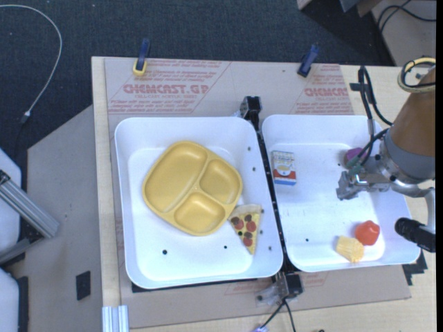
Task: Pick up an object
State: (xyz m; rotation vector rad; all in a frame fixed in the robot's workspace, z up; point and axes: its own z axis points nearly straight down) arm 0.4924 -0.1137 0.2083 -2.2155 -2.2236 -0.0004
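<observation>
camera view showed the gripper (348, 185) low in the right bin (311, 244), its opening not possible to tell. red object (368, 232) lay nearby, not yet picked.

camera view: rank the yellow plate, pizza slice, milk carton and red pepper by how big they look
1. yellow plate, by far the largest
2. pizza slice
3. milk carton, close to the pizza slice, so that order is unsure
4. red pepper, smallest
</observation>
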